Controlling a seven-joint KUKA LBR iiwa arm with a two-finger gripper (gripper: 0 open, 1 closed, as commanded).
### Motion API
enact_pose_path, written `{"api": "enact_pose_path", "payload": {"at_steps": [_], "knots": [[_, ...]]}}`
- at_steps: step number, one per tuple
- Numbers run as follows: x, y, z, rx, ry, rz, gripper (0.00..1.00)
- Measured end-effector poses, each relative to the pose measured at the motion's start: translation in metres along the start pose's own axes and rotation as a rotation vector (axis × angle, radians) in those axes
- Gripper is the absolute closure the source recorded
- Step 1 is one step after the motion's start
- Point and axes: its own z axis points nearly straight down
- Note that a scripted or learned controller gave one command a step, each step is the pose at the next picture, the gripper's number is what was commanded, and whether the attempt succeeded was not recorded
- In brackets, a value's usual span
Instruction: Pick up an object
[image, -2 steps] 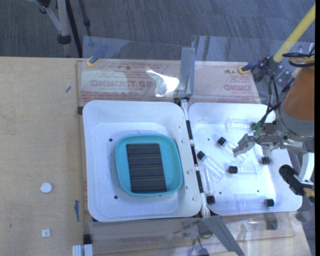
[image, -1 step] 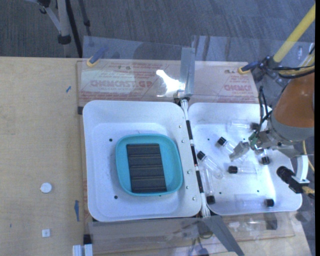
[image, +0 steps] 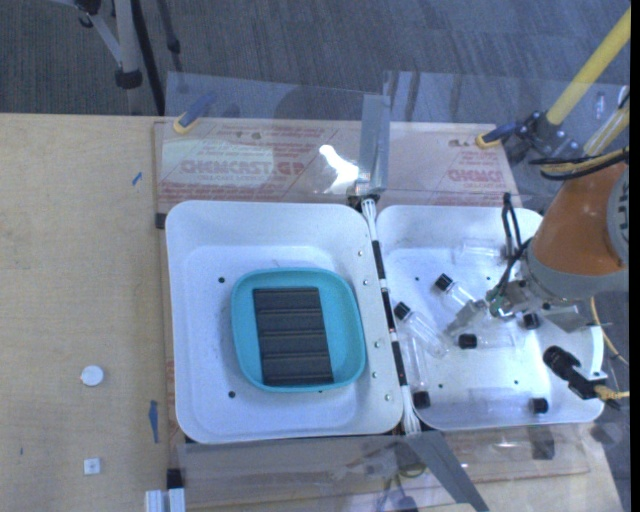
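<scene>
The gripper (image: 480, 312) sits low over the floor of the right bin (image: 420, 235), and whether it is wide, narrow or holding anything cannot be told at this slant. Small clear vials with black caps lie scattered around it. A short vial (image: 447, 288) rests just up and to the view's left of the gripper. A long vial (image: 415, 327) lies further left of it, near the rim between the bins. A small black cap (image: 466, 341) lies just below the gripper, close to it. Well below the gripper, a corner vial (image: 421, 399) lies to its left and another black cap (image: 540, 405) to its right. Far left of the gripper, the left bin (image: 200, 260) holds a teal tray (image: 245, 330) with a dark ribbed insert (image: 292, 337).
</scene>
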Motion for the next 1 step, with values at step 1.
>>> {"api": "enact_pose_path", "payload": {"at_steps": [1], "knots": [[-0.0018, 0.0014, -0.0117, -0.007, -0.004, 0.002, 1.00]]}}
